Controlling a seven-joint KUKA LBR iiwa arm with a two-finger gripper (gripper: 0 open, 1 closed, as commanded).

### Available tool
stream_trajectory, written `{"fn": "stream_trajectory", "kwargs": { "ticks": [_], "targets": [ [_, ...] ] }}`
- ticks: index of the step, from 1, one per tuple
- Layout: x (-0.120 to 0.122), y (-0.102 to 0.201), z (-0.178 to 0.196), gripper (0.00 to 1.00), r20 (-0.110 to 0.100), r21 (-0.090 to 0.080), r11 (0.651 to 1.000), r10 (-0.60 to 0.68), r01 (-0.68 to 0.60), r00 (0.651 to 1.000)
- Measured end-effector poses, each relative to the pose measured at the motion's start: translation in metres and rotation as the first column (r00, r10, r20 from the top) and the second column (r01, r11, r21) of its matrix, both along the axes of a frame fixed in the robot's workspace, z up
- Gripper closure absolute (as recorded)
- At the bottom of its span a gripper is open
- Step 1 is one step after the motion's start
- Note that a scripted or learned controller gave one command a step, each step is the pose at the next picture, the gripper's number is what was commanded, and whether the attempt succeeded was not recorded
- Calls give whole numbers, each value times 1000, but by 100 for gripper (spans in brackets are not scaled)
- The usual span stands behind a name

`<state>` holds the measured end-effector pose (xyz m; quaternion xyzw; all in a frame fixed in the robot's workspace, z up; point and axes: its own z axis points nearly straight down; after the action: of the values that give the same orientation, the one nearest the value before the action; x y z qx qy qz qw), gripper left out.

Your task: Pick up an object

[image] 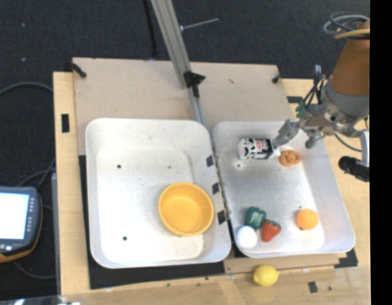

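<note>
The end effector (298, 135) hangs open and empty over the right bin (329, 189) (approach step, I judge); next, descend onto the orange pastry (290, 158).

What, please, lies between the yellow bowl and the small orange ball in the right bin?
In the camera view, between the yellow bowl and the orange ball lie the bins' adjoining rims, then a green and red toy vegetable.
</note>
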<state>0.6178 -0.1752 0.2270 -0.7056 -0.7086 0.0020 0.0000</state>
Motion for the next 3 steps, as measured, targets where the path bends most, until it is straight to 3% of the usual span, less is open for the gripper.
{"fn": "stream_trajectory", "kwargs": {
  "ticks": [2, 3],
  "targets": [
    [2, -20, -102, 0, -1, -1, 1000, -6, 6, 1000],
    [4, -20, -87, 100, 8, 0, 1000, -6, 6, 1000]
  ]
}}
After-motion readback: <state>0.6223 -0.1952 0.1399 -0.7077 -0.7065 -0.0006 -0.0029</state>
